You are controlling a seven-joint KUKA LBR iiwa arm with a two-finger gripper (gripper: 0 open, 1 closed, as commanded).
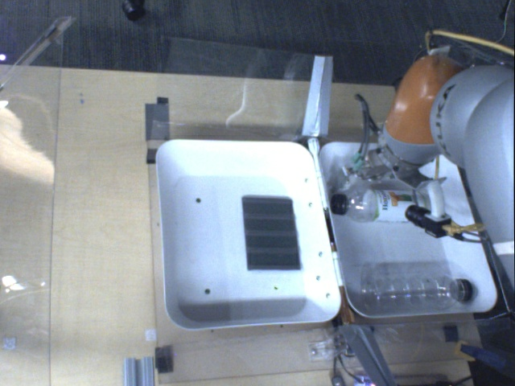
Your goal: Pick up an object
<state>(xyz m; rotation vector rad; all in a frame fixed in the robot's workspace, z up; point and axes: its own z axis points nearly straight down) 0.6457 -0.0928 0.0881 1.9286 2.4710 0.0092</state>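
A clear plastic bottle [366, 207] with a black cap lies on its side in the upper part of the right bin [483, 273], cap toward the left wall. My gripper [376, 177] hangs directly over this bottle, low in the bin, under the grey wrist and orange band. A second, larger clear bottle [412, 289] lies along the front of the same bin. In the middle of the left bin [185, 240] rests a dark ribbed rectangular block [271, 232].
A metal divider strip runs between the two bins. Black cables trail from the wrist across the right bin's right side. Transparent panels stand behind the bins and at the bench's left.
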